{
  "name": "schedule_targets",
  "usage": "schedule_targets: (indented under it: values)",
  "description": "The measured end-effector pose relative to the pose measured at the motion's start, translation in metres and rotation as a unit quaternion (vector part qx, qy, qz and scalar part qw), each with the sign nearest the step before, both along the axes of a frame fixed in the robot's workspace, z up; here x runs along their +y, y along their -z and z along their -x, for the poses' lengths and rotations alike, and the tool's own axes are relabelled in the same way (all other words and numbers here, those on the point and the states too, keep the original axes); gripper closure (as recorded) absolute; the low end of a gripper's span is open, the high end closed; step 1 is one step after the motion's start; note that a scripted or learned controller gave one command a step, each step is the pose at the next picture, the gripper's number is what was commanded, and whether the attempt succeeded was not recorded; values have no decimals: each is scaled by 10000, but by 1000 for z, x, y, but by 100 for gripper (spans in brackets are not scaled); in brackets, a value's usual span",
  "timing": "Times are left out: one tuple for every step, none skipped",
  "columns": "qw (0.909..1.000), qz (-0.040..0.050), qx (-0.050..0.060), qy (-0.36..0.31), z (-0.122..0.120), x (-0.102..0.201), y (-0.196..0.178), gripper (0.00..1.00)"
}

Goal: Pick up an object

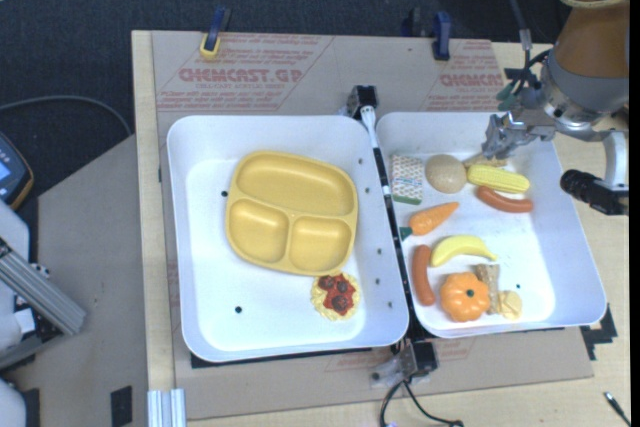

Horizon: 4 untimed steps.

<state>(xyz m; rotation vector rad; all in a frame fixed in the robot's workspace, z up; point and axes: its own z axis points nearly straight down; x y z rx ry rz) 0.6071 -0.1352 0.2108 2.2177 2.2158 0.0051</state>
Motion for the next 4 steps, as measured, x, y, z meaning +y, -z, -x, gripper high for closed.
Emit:
schedule_targets:
  values:
    - [10000,-5,14,-7,-1,0,-15,100]
    - [10000,-20,40,-26,3,47,-23,100]
    - [10000,-18,53,-16,16,101,-8,100]
    - [10000,-20,54,-21,28,138,-8,100]
